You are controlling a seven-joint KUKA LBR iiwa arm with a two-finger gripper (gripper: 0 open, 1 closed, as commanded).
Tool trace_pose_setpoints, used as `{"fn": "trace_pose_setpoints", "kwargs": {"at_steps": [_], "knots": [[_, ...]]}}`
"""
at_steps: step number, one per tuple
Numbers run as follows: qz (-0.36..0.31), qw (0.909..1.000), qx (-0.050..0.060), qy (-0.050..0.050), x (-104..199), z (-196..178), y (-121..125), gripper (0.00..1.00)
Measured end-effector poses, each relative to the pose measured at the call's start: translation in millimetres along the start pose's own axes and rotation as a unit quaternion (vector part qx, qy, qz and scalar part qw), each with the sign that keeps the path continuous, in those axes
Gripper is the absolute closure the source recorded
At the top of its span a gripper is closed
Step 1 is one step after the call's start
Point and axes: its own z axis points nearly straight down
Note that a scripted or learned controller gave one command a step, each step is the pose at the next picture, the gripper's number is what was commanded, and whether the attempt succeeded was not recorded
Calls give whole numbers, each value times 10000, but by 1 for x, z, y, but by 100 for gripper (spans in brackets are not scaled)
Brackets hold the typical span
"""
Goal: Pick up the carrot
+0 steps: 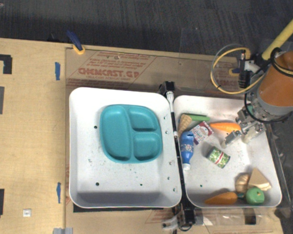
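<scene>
The carrot (224, 127), bright orange and tapered, lies in the upper middle of the right bin (275, 161), next to a red and white packet (201, 131). My gripper (242, 133) hangs just to the right of the carrot's end, under the orange band of the arm. It is open: one finger (231, 138) reaches down-left below the carrot's tip and the other stands further right. Nothing sits between the fingers.
The right bin also holds a blue bottle (186, 147), a green can (218, 157), a cone with a green strip (187, 121), a darker orange tapered piece (222, 197), a green ball (254, 196) and a tan wedge (259, 181). A teal divided tray (131, 133) lies in the left bin.
</scene>
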Motion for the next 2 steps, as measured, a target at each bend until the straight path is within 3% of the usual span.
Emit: {"fn": "trace_pose_setpoints", "kwargs": {"at_steps": [1, 2], "knots": [[1783, 9840, 19, 70, -4, 2, -37, 0], [4078, 9130, 17, 76, -6, 1, -35, 0]]}}
